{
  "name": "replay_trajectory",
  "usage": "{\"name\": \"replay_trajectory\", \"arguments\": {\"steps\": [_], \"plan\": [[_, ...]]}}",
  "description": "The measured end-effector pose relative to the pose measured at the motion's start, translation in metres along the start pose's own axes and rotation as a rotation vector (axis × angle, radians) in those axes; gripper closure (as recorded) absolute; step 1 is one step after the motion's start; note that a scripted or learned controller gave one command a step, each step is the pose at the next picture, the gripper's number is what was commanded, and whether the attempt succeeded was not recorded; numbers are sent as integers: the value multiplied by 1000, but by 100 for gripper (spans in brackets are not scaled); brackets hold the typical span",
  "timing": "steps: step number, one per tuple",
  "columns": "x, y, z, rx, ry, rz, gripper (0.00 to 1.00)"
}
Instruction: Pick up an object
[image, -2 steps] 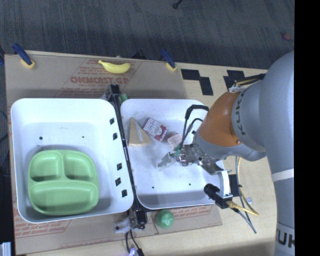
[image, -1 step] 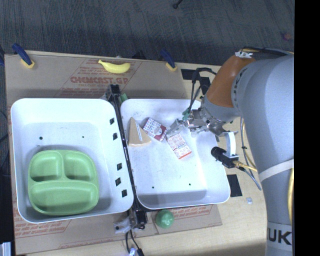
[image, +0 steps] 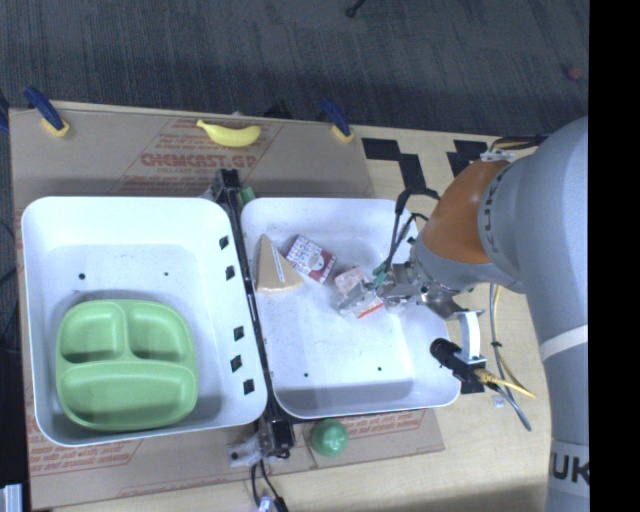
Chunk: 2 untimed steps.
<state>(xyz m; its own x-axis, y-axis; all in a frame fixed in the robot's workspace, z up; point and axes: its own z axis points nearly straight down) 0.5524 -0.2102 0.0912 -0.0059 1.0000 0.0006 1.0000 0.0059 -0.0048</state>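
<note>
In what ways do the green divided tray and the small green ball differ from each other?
The green divided tray is wide, flat and split into compartments; the green ball is small and round. The tray lies inside the left bin; the ball sits outside both bins, on the cardboard below the right bin. The tray is pale green; the ball is darker. Both are green, and both lie apart from the claw.

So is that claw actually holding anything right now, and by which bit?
It cannot be told: the claw sits right against the clear crumpled packet, but the grip itself isn't visible.
</note>
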Motion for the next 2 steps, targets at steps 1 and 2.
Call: {"name": "replay_trajectory", "arguments": {"steps": [1,2], "plan": [[0,1,-11,0,1,-3,100],[52,-41,-115,-6,0,0,100]]}}
